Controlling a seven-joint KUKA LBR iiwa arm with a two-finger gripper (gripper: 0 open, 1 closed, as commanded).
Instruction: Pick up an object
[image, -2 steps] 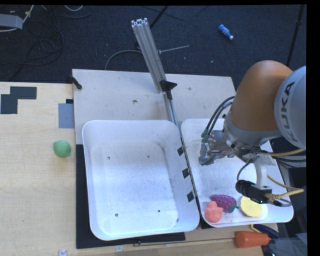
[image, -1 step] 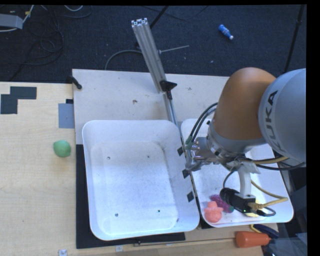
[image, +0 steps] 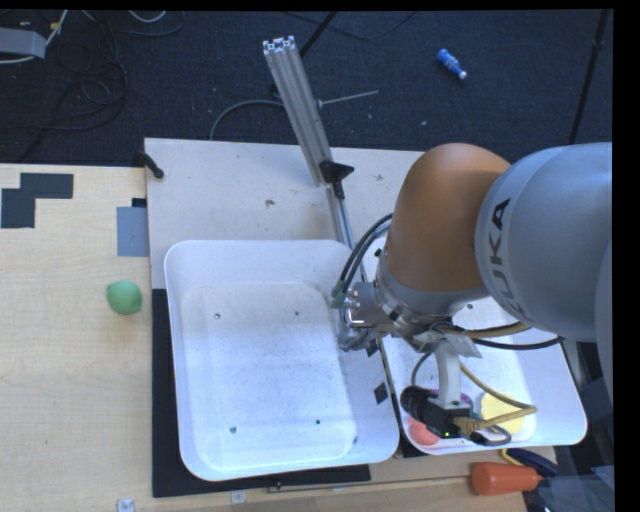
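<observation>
My gripper (image: 452, 418) is down in the right bin (image: 560, 425), near its front edge, with the big grey and orange arm (image: 470, 240) covering most of that bin. A small red object (image: 421, 433) lies at the bin's front left corner, just left of the gripper. A pale yellow object (image: 508, 422) lies just right of it. I cannot see anything between the fingers. The left bin (image: 200, 270) has only a few dark specks on its floor.
An orange object (image: 505, 478) lies outside the right bin, on the bench's front edge. A green ball (image: 124, 297) rests on the wooden bench left of the bins. A metal rail (image: 305, 110) slants up behind the left bin.
</observation>
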